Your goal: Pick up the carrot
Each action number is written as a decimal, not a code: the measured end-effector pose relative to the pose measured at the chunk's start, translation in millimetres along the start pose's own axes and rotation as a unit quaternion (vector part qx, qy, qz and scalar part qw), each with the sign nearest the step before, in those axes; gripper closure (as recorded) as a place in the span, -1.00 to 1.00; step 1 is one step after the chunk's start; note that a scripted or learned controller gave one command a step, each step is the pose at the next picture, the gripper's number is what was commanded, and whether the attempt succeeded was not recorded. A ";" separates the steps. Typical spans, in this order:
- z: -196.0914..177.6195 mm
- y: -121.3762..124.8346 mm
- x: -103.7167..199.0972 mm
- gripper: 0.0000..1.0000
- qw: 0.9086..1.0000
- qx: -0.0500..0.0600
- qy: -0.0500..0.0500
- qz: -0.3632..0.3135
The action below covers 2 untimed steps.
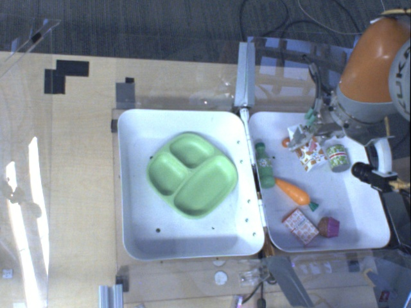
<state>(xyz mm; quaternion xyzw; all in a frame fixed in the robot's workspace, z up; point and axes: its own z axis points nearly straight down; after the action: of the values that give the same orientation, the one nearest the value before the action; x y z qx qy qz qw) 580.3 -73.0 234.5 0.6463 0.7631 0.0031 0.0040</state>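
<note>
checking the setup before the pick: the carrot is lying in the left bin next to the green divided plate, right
Not quite. The camera view shows the carrot lying in the right bin, close to the green bottle by that bin's left wall. The green divided plate sits in the left bin, apart from the carrot.

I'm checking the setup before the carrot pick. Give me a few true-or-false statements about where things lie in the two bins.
1. The carrot lies in the right bin. True.
2. The green divided plate sits in the right bin. False: it sits in the left bin.
3. The hand grips the carrot. False: the carrot lies on the bin floor, apart from the hand.
4. A green bottle lies beside the carrot's tip. True.
5. The purple block rests on the plate. False: it is in the right bin.
</note>
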 end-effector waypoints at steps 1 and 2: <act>49.7 -30.3 53.1 1.00 0.999 0.003 0.001 0.049; 22.0 88.4 73.0 1.00 0.995 0.002 0.000 0.098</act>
<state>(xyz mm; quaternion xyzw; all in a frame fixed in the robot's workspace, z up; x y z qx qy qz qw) 655.6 13.5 213.3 0.7179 0.6962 0.0017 0.0020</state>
